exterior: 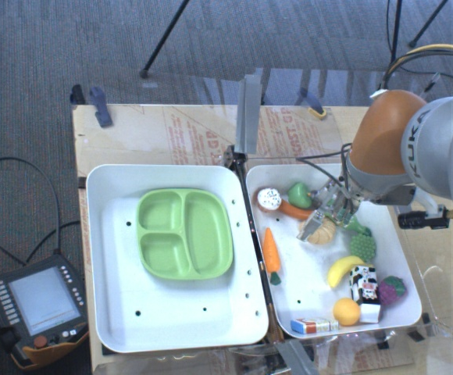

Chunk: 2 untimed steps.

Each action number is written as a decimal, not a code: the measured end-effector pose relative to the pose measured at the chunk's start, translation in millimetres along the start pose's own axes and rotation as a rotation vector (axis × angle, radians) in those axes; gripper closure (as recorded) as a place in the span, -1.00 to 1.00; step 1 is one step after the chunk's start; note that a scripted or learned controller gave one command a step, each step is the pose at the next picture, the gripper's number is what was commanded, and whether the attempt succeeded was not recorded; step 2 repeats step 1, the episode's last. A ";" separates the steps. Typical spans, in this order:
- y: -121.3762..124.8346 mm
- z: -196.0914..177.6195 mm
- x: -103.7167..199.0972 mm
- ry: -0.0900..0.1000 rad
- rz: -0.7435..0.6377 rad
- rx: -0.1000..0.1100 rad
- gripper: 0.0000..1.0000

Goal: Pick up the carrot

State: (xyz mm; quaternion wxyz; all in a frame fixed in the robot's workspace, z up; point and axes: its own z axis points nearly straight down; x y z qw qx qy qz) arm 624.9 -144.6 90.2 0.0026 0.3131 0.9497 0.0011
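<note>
— While the green three-compartment plastic plate (185, 233) is sitting in the left white bin (101, 287), where is the orange carrot with the green top (271, 252) lying?
— It is lying against the right bin's (408, 276) left wall. Further right, the hand (324, 221) is hovering over a tan piece; whether it is gripping anything, I cannot tell.

Grey ribbed carpet (70, 37) covered the floor. Black tripod legs (168, 30) stood at twelve o'clock; a control tablet (35, 307) lay at eight o'clock.
</note>
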 end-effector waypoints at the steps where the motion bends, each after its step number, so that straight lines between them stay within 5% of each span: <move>1: 4.1 0.7 79.8 -0.002 0.144 0.007 -1.00; 2: 4.1 0.7 79.8 -0.002 0.144 0.007 -1.00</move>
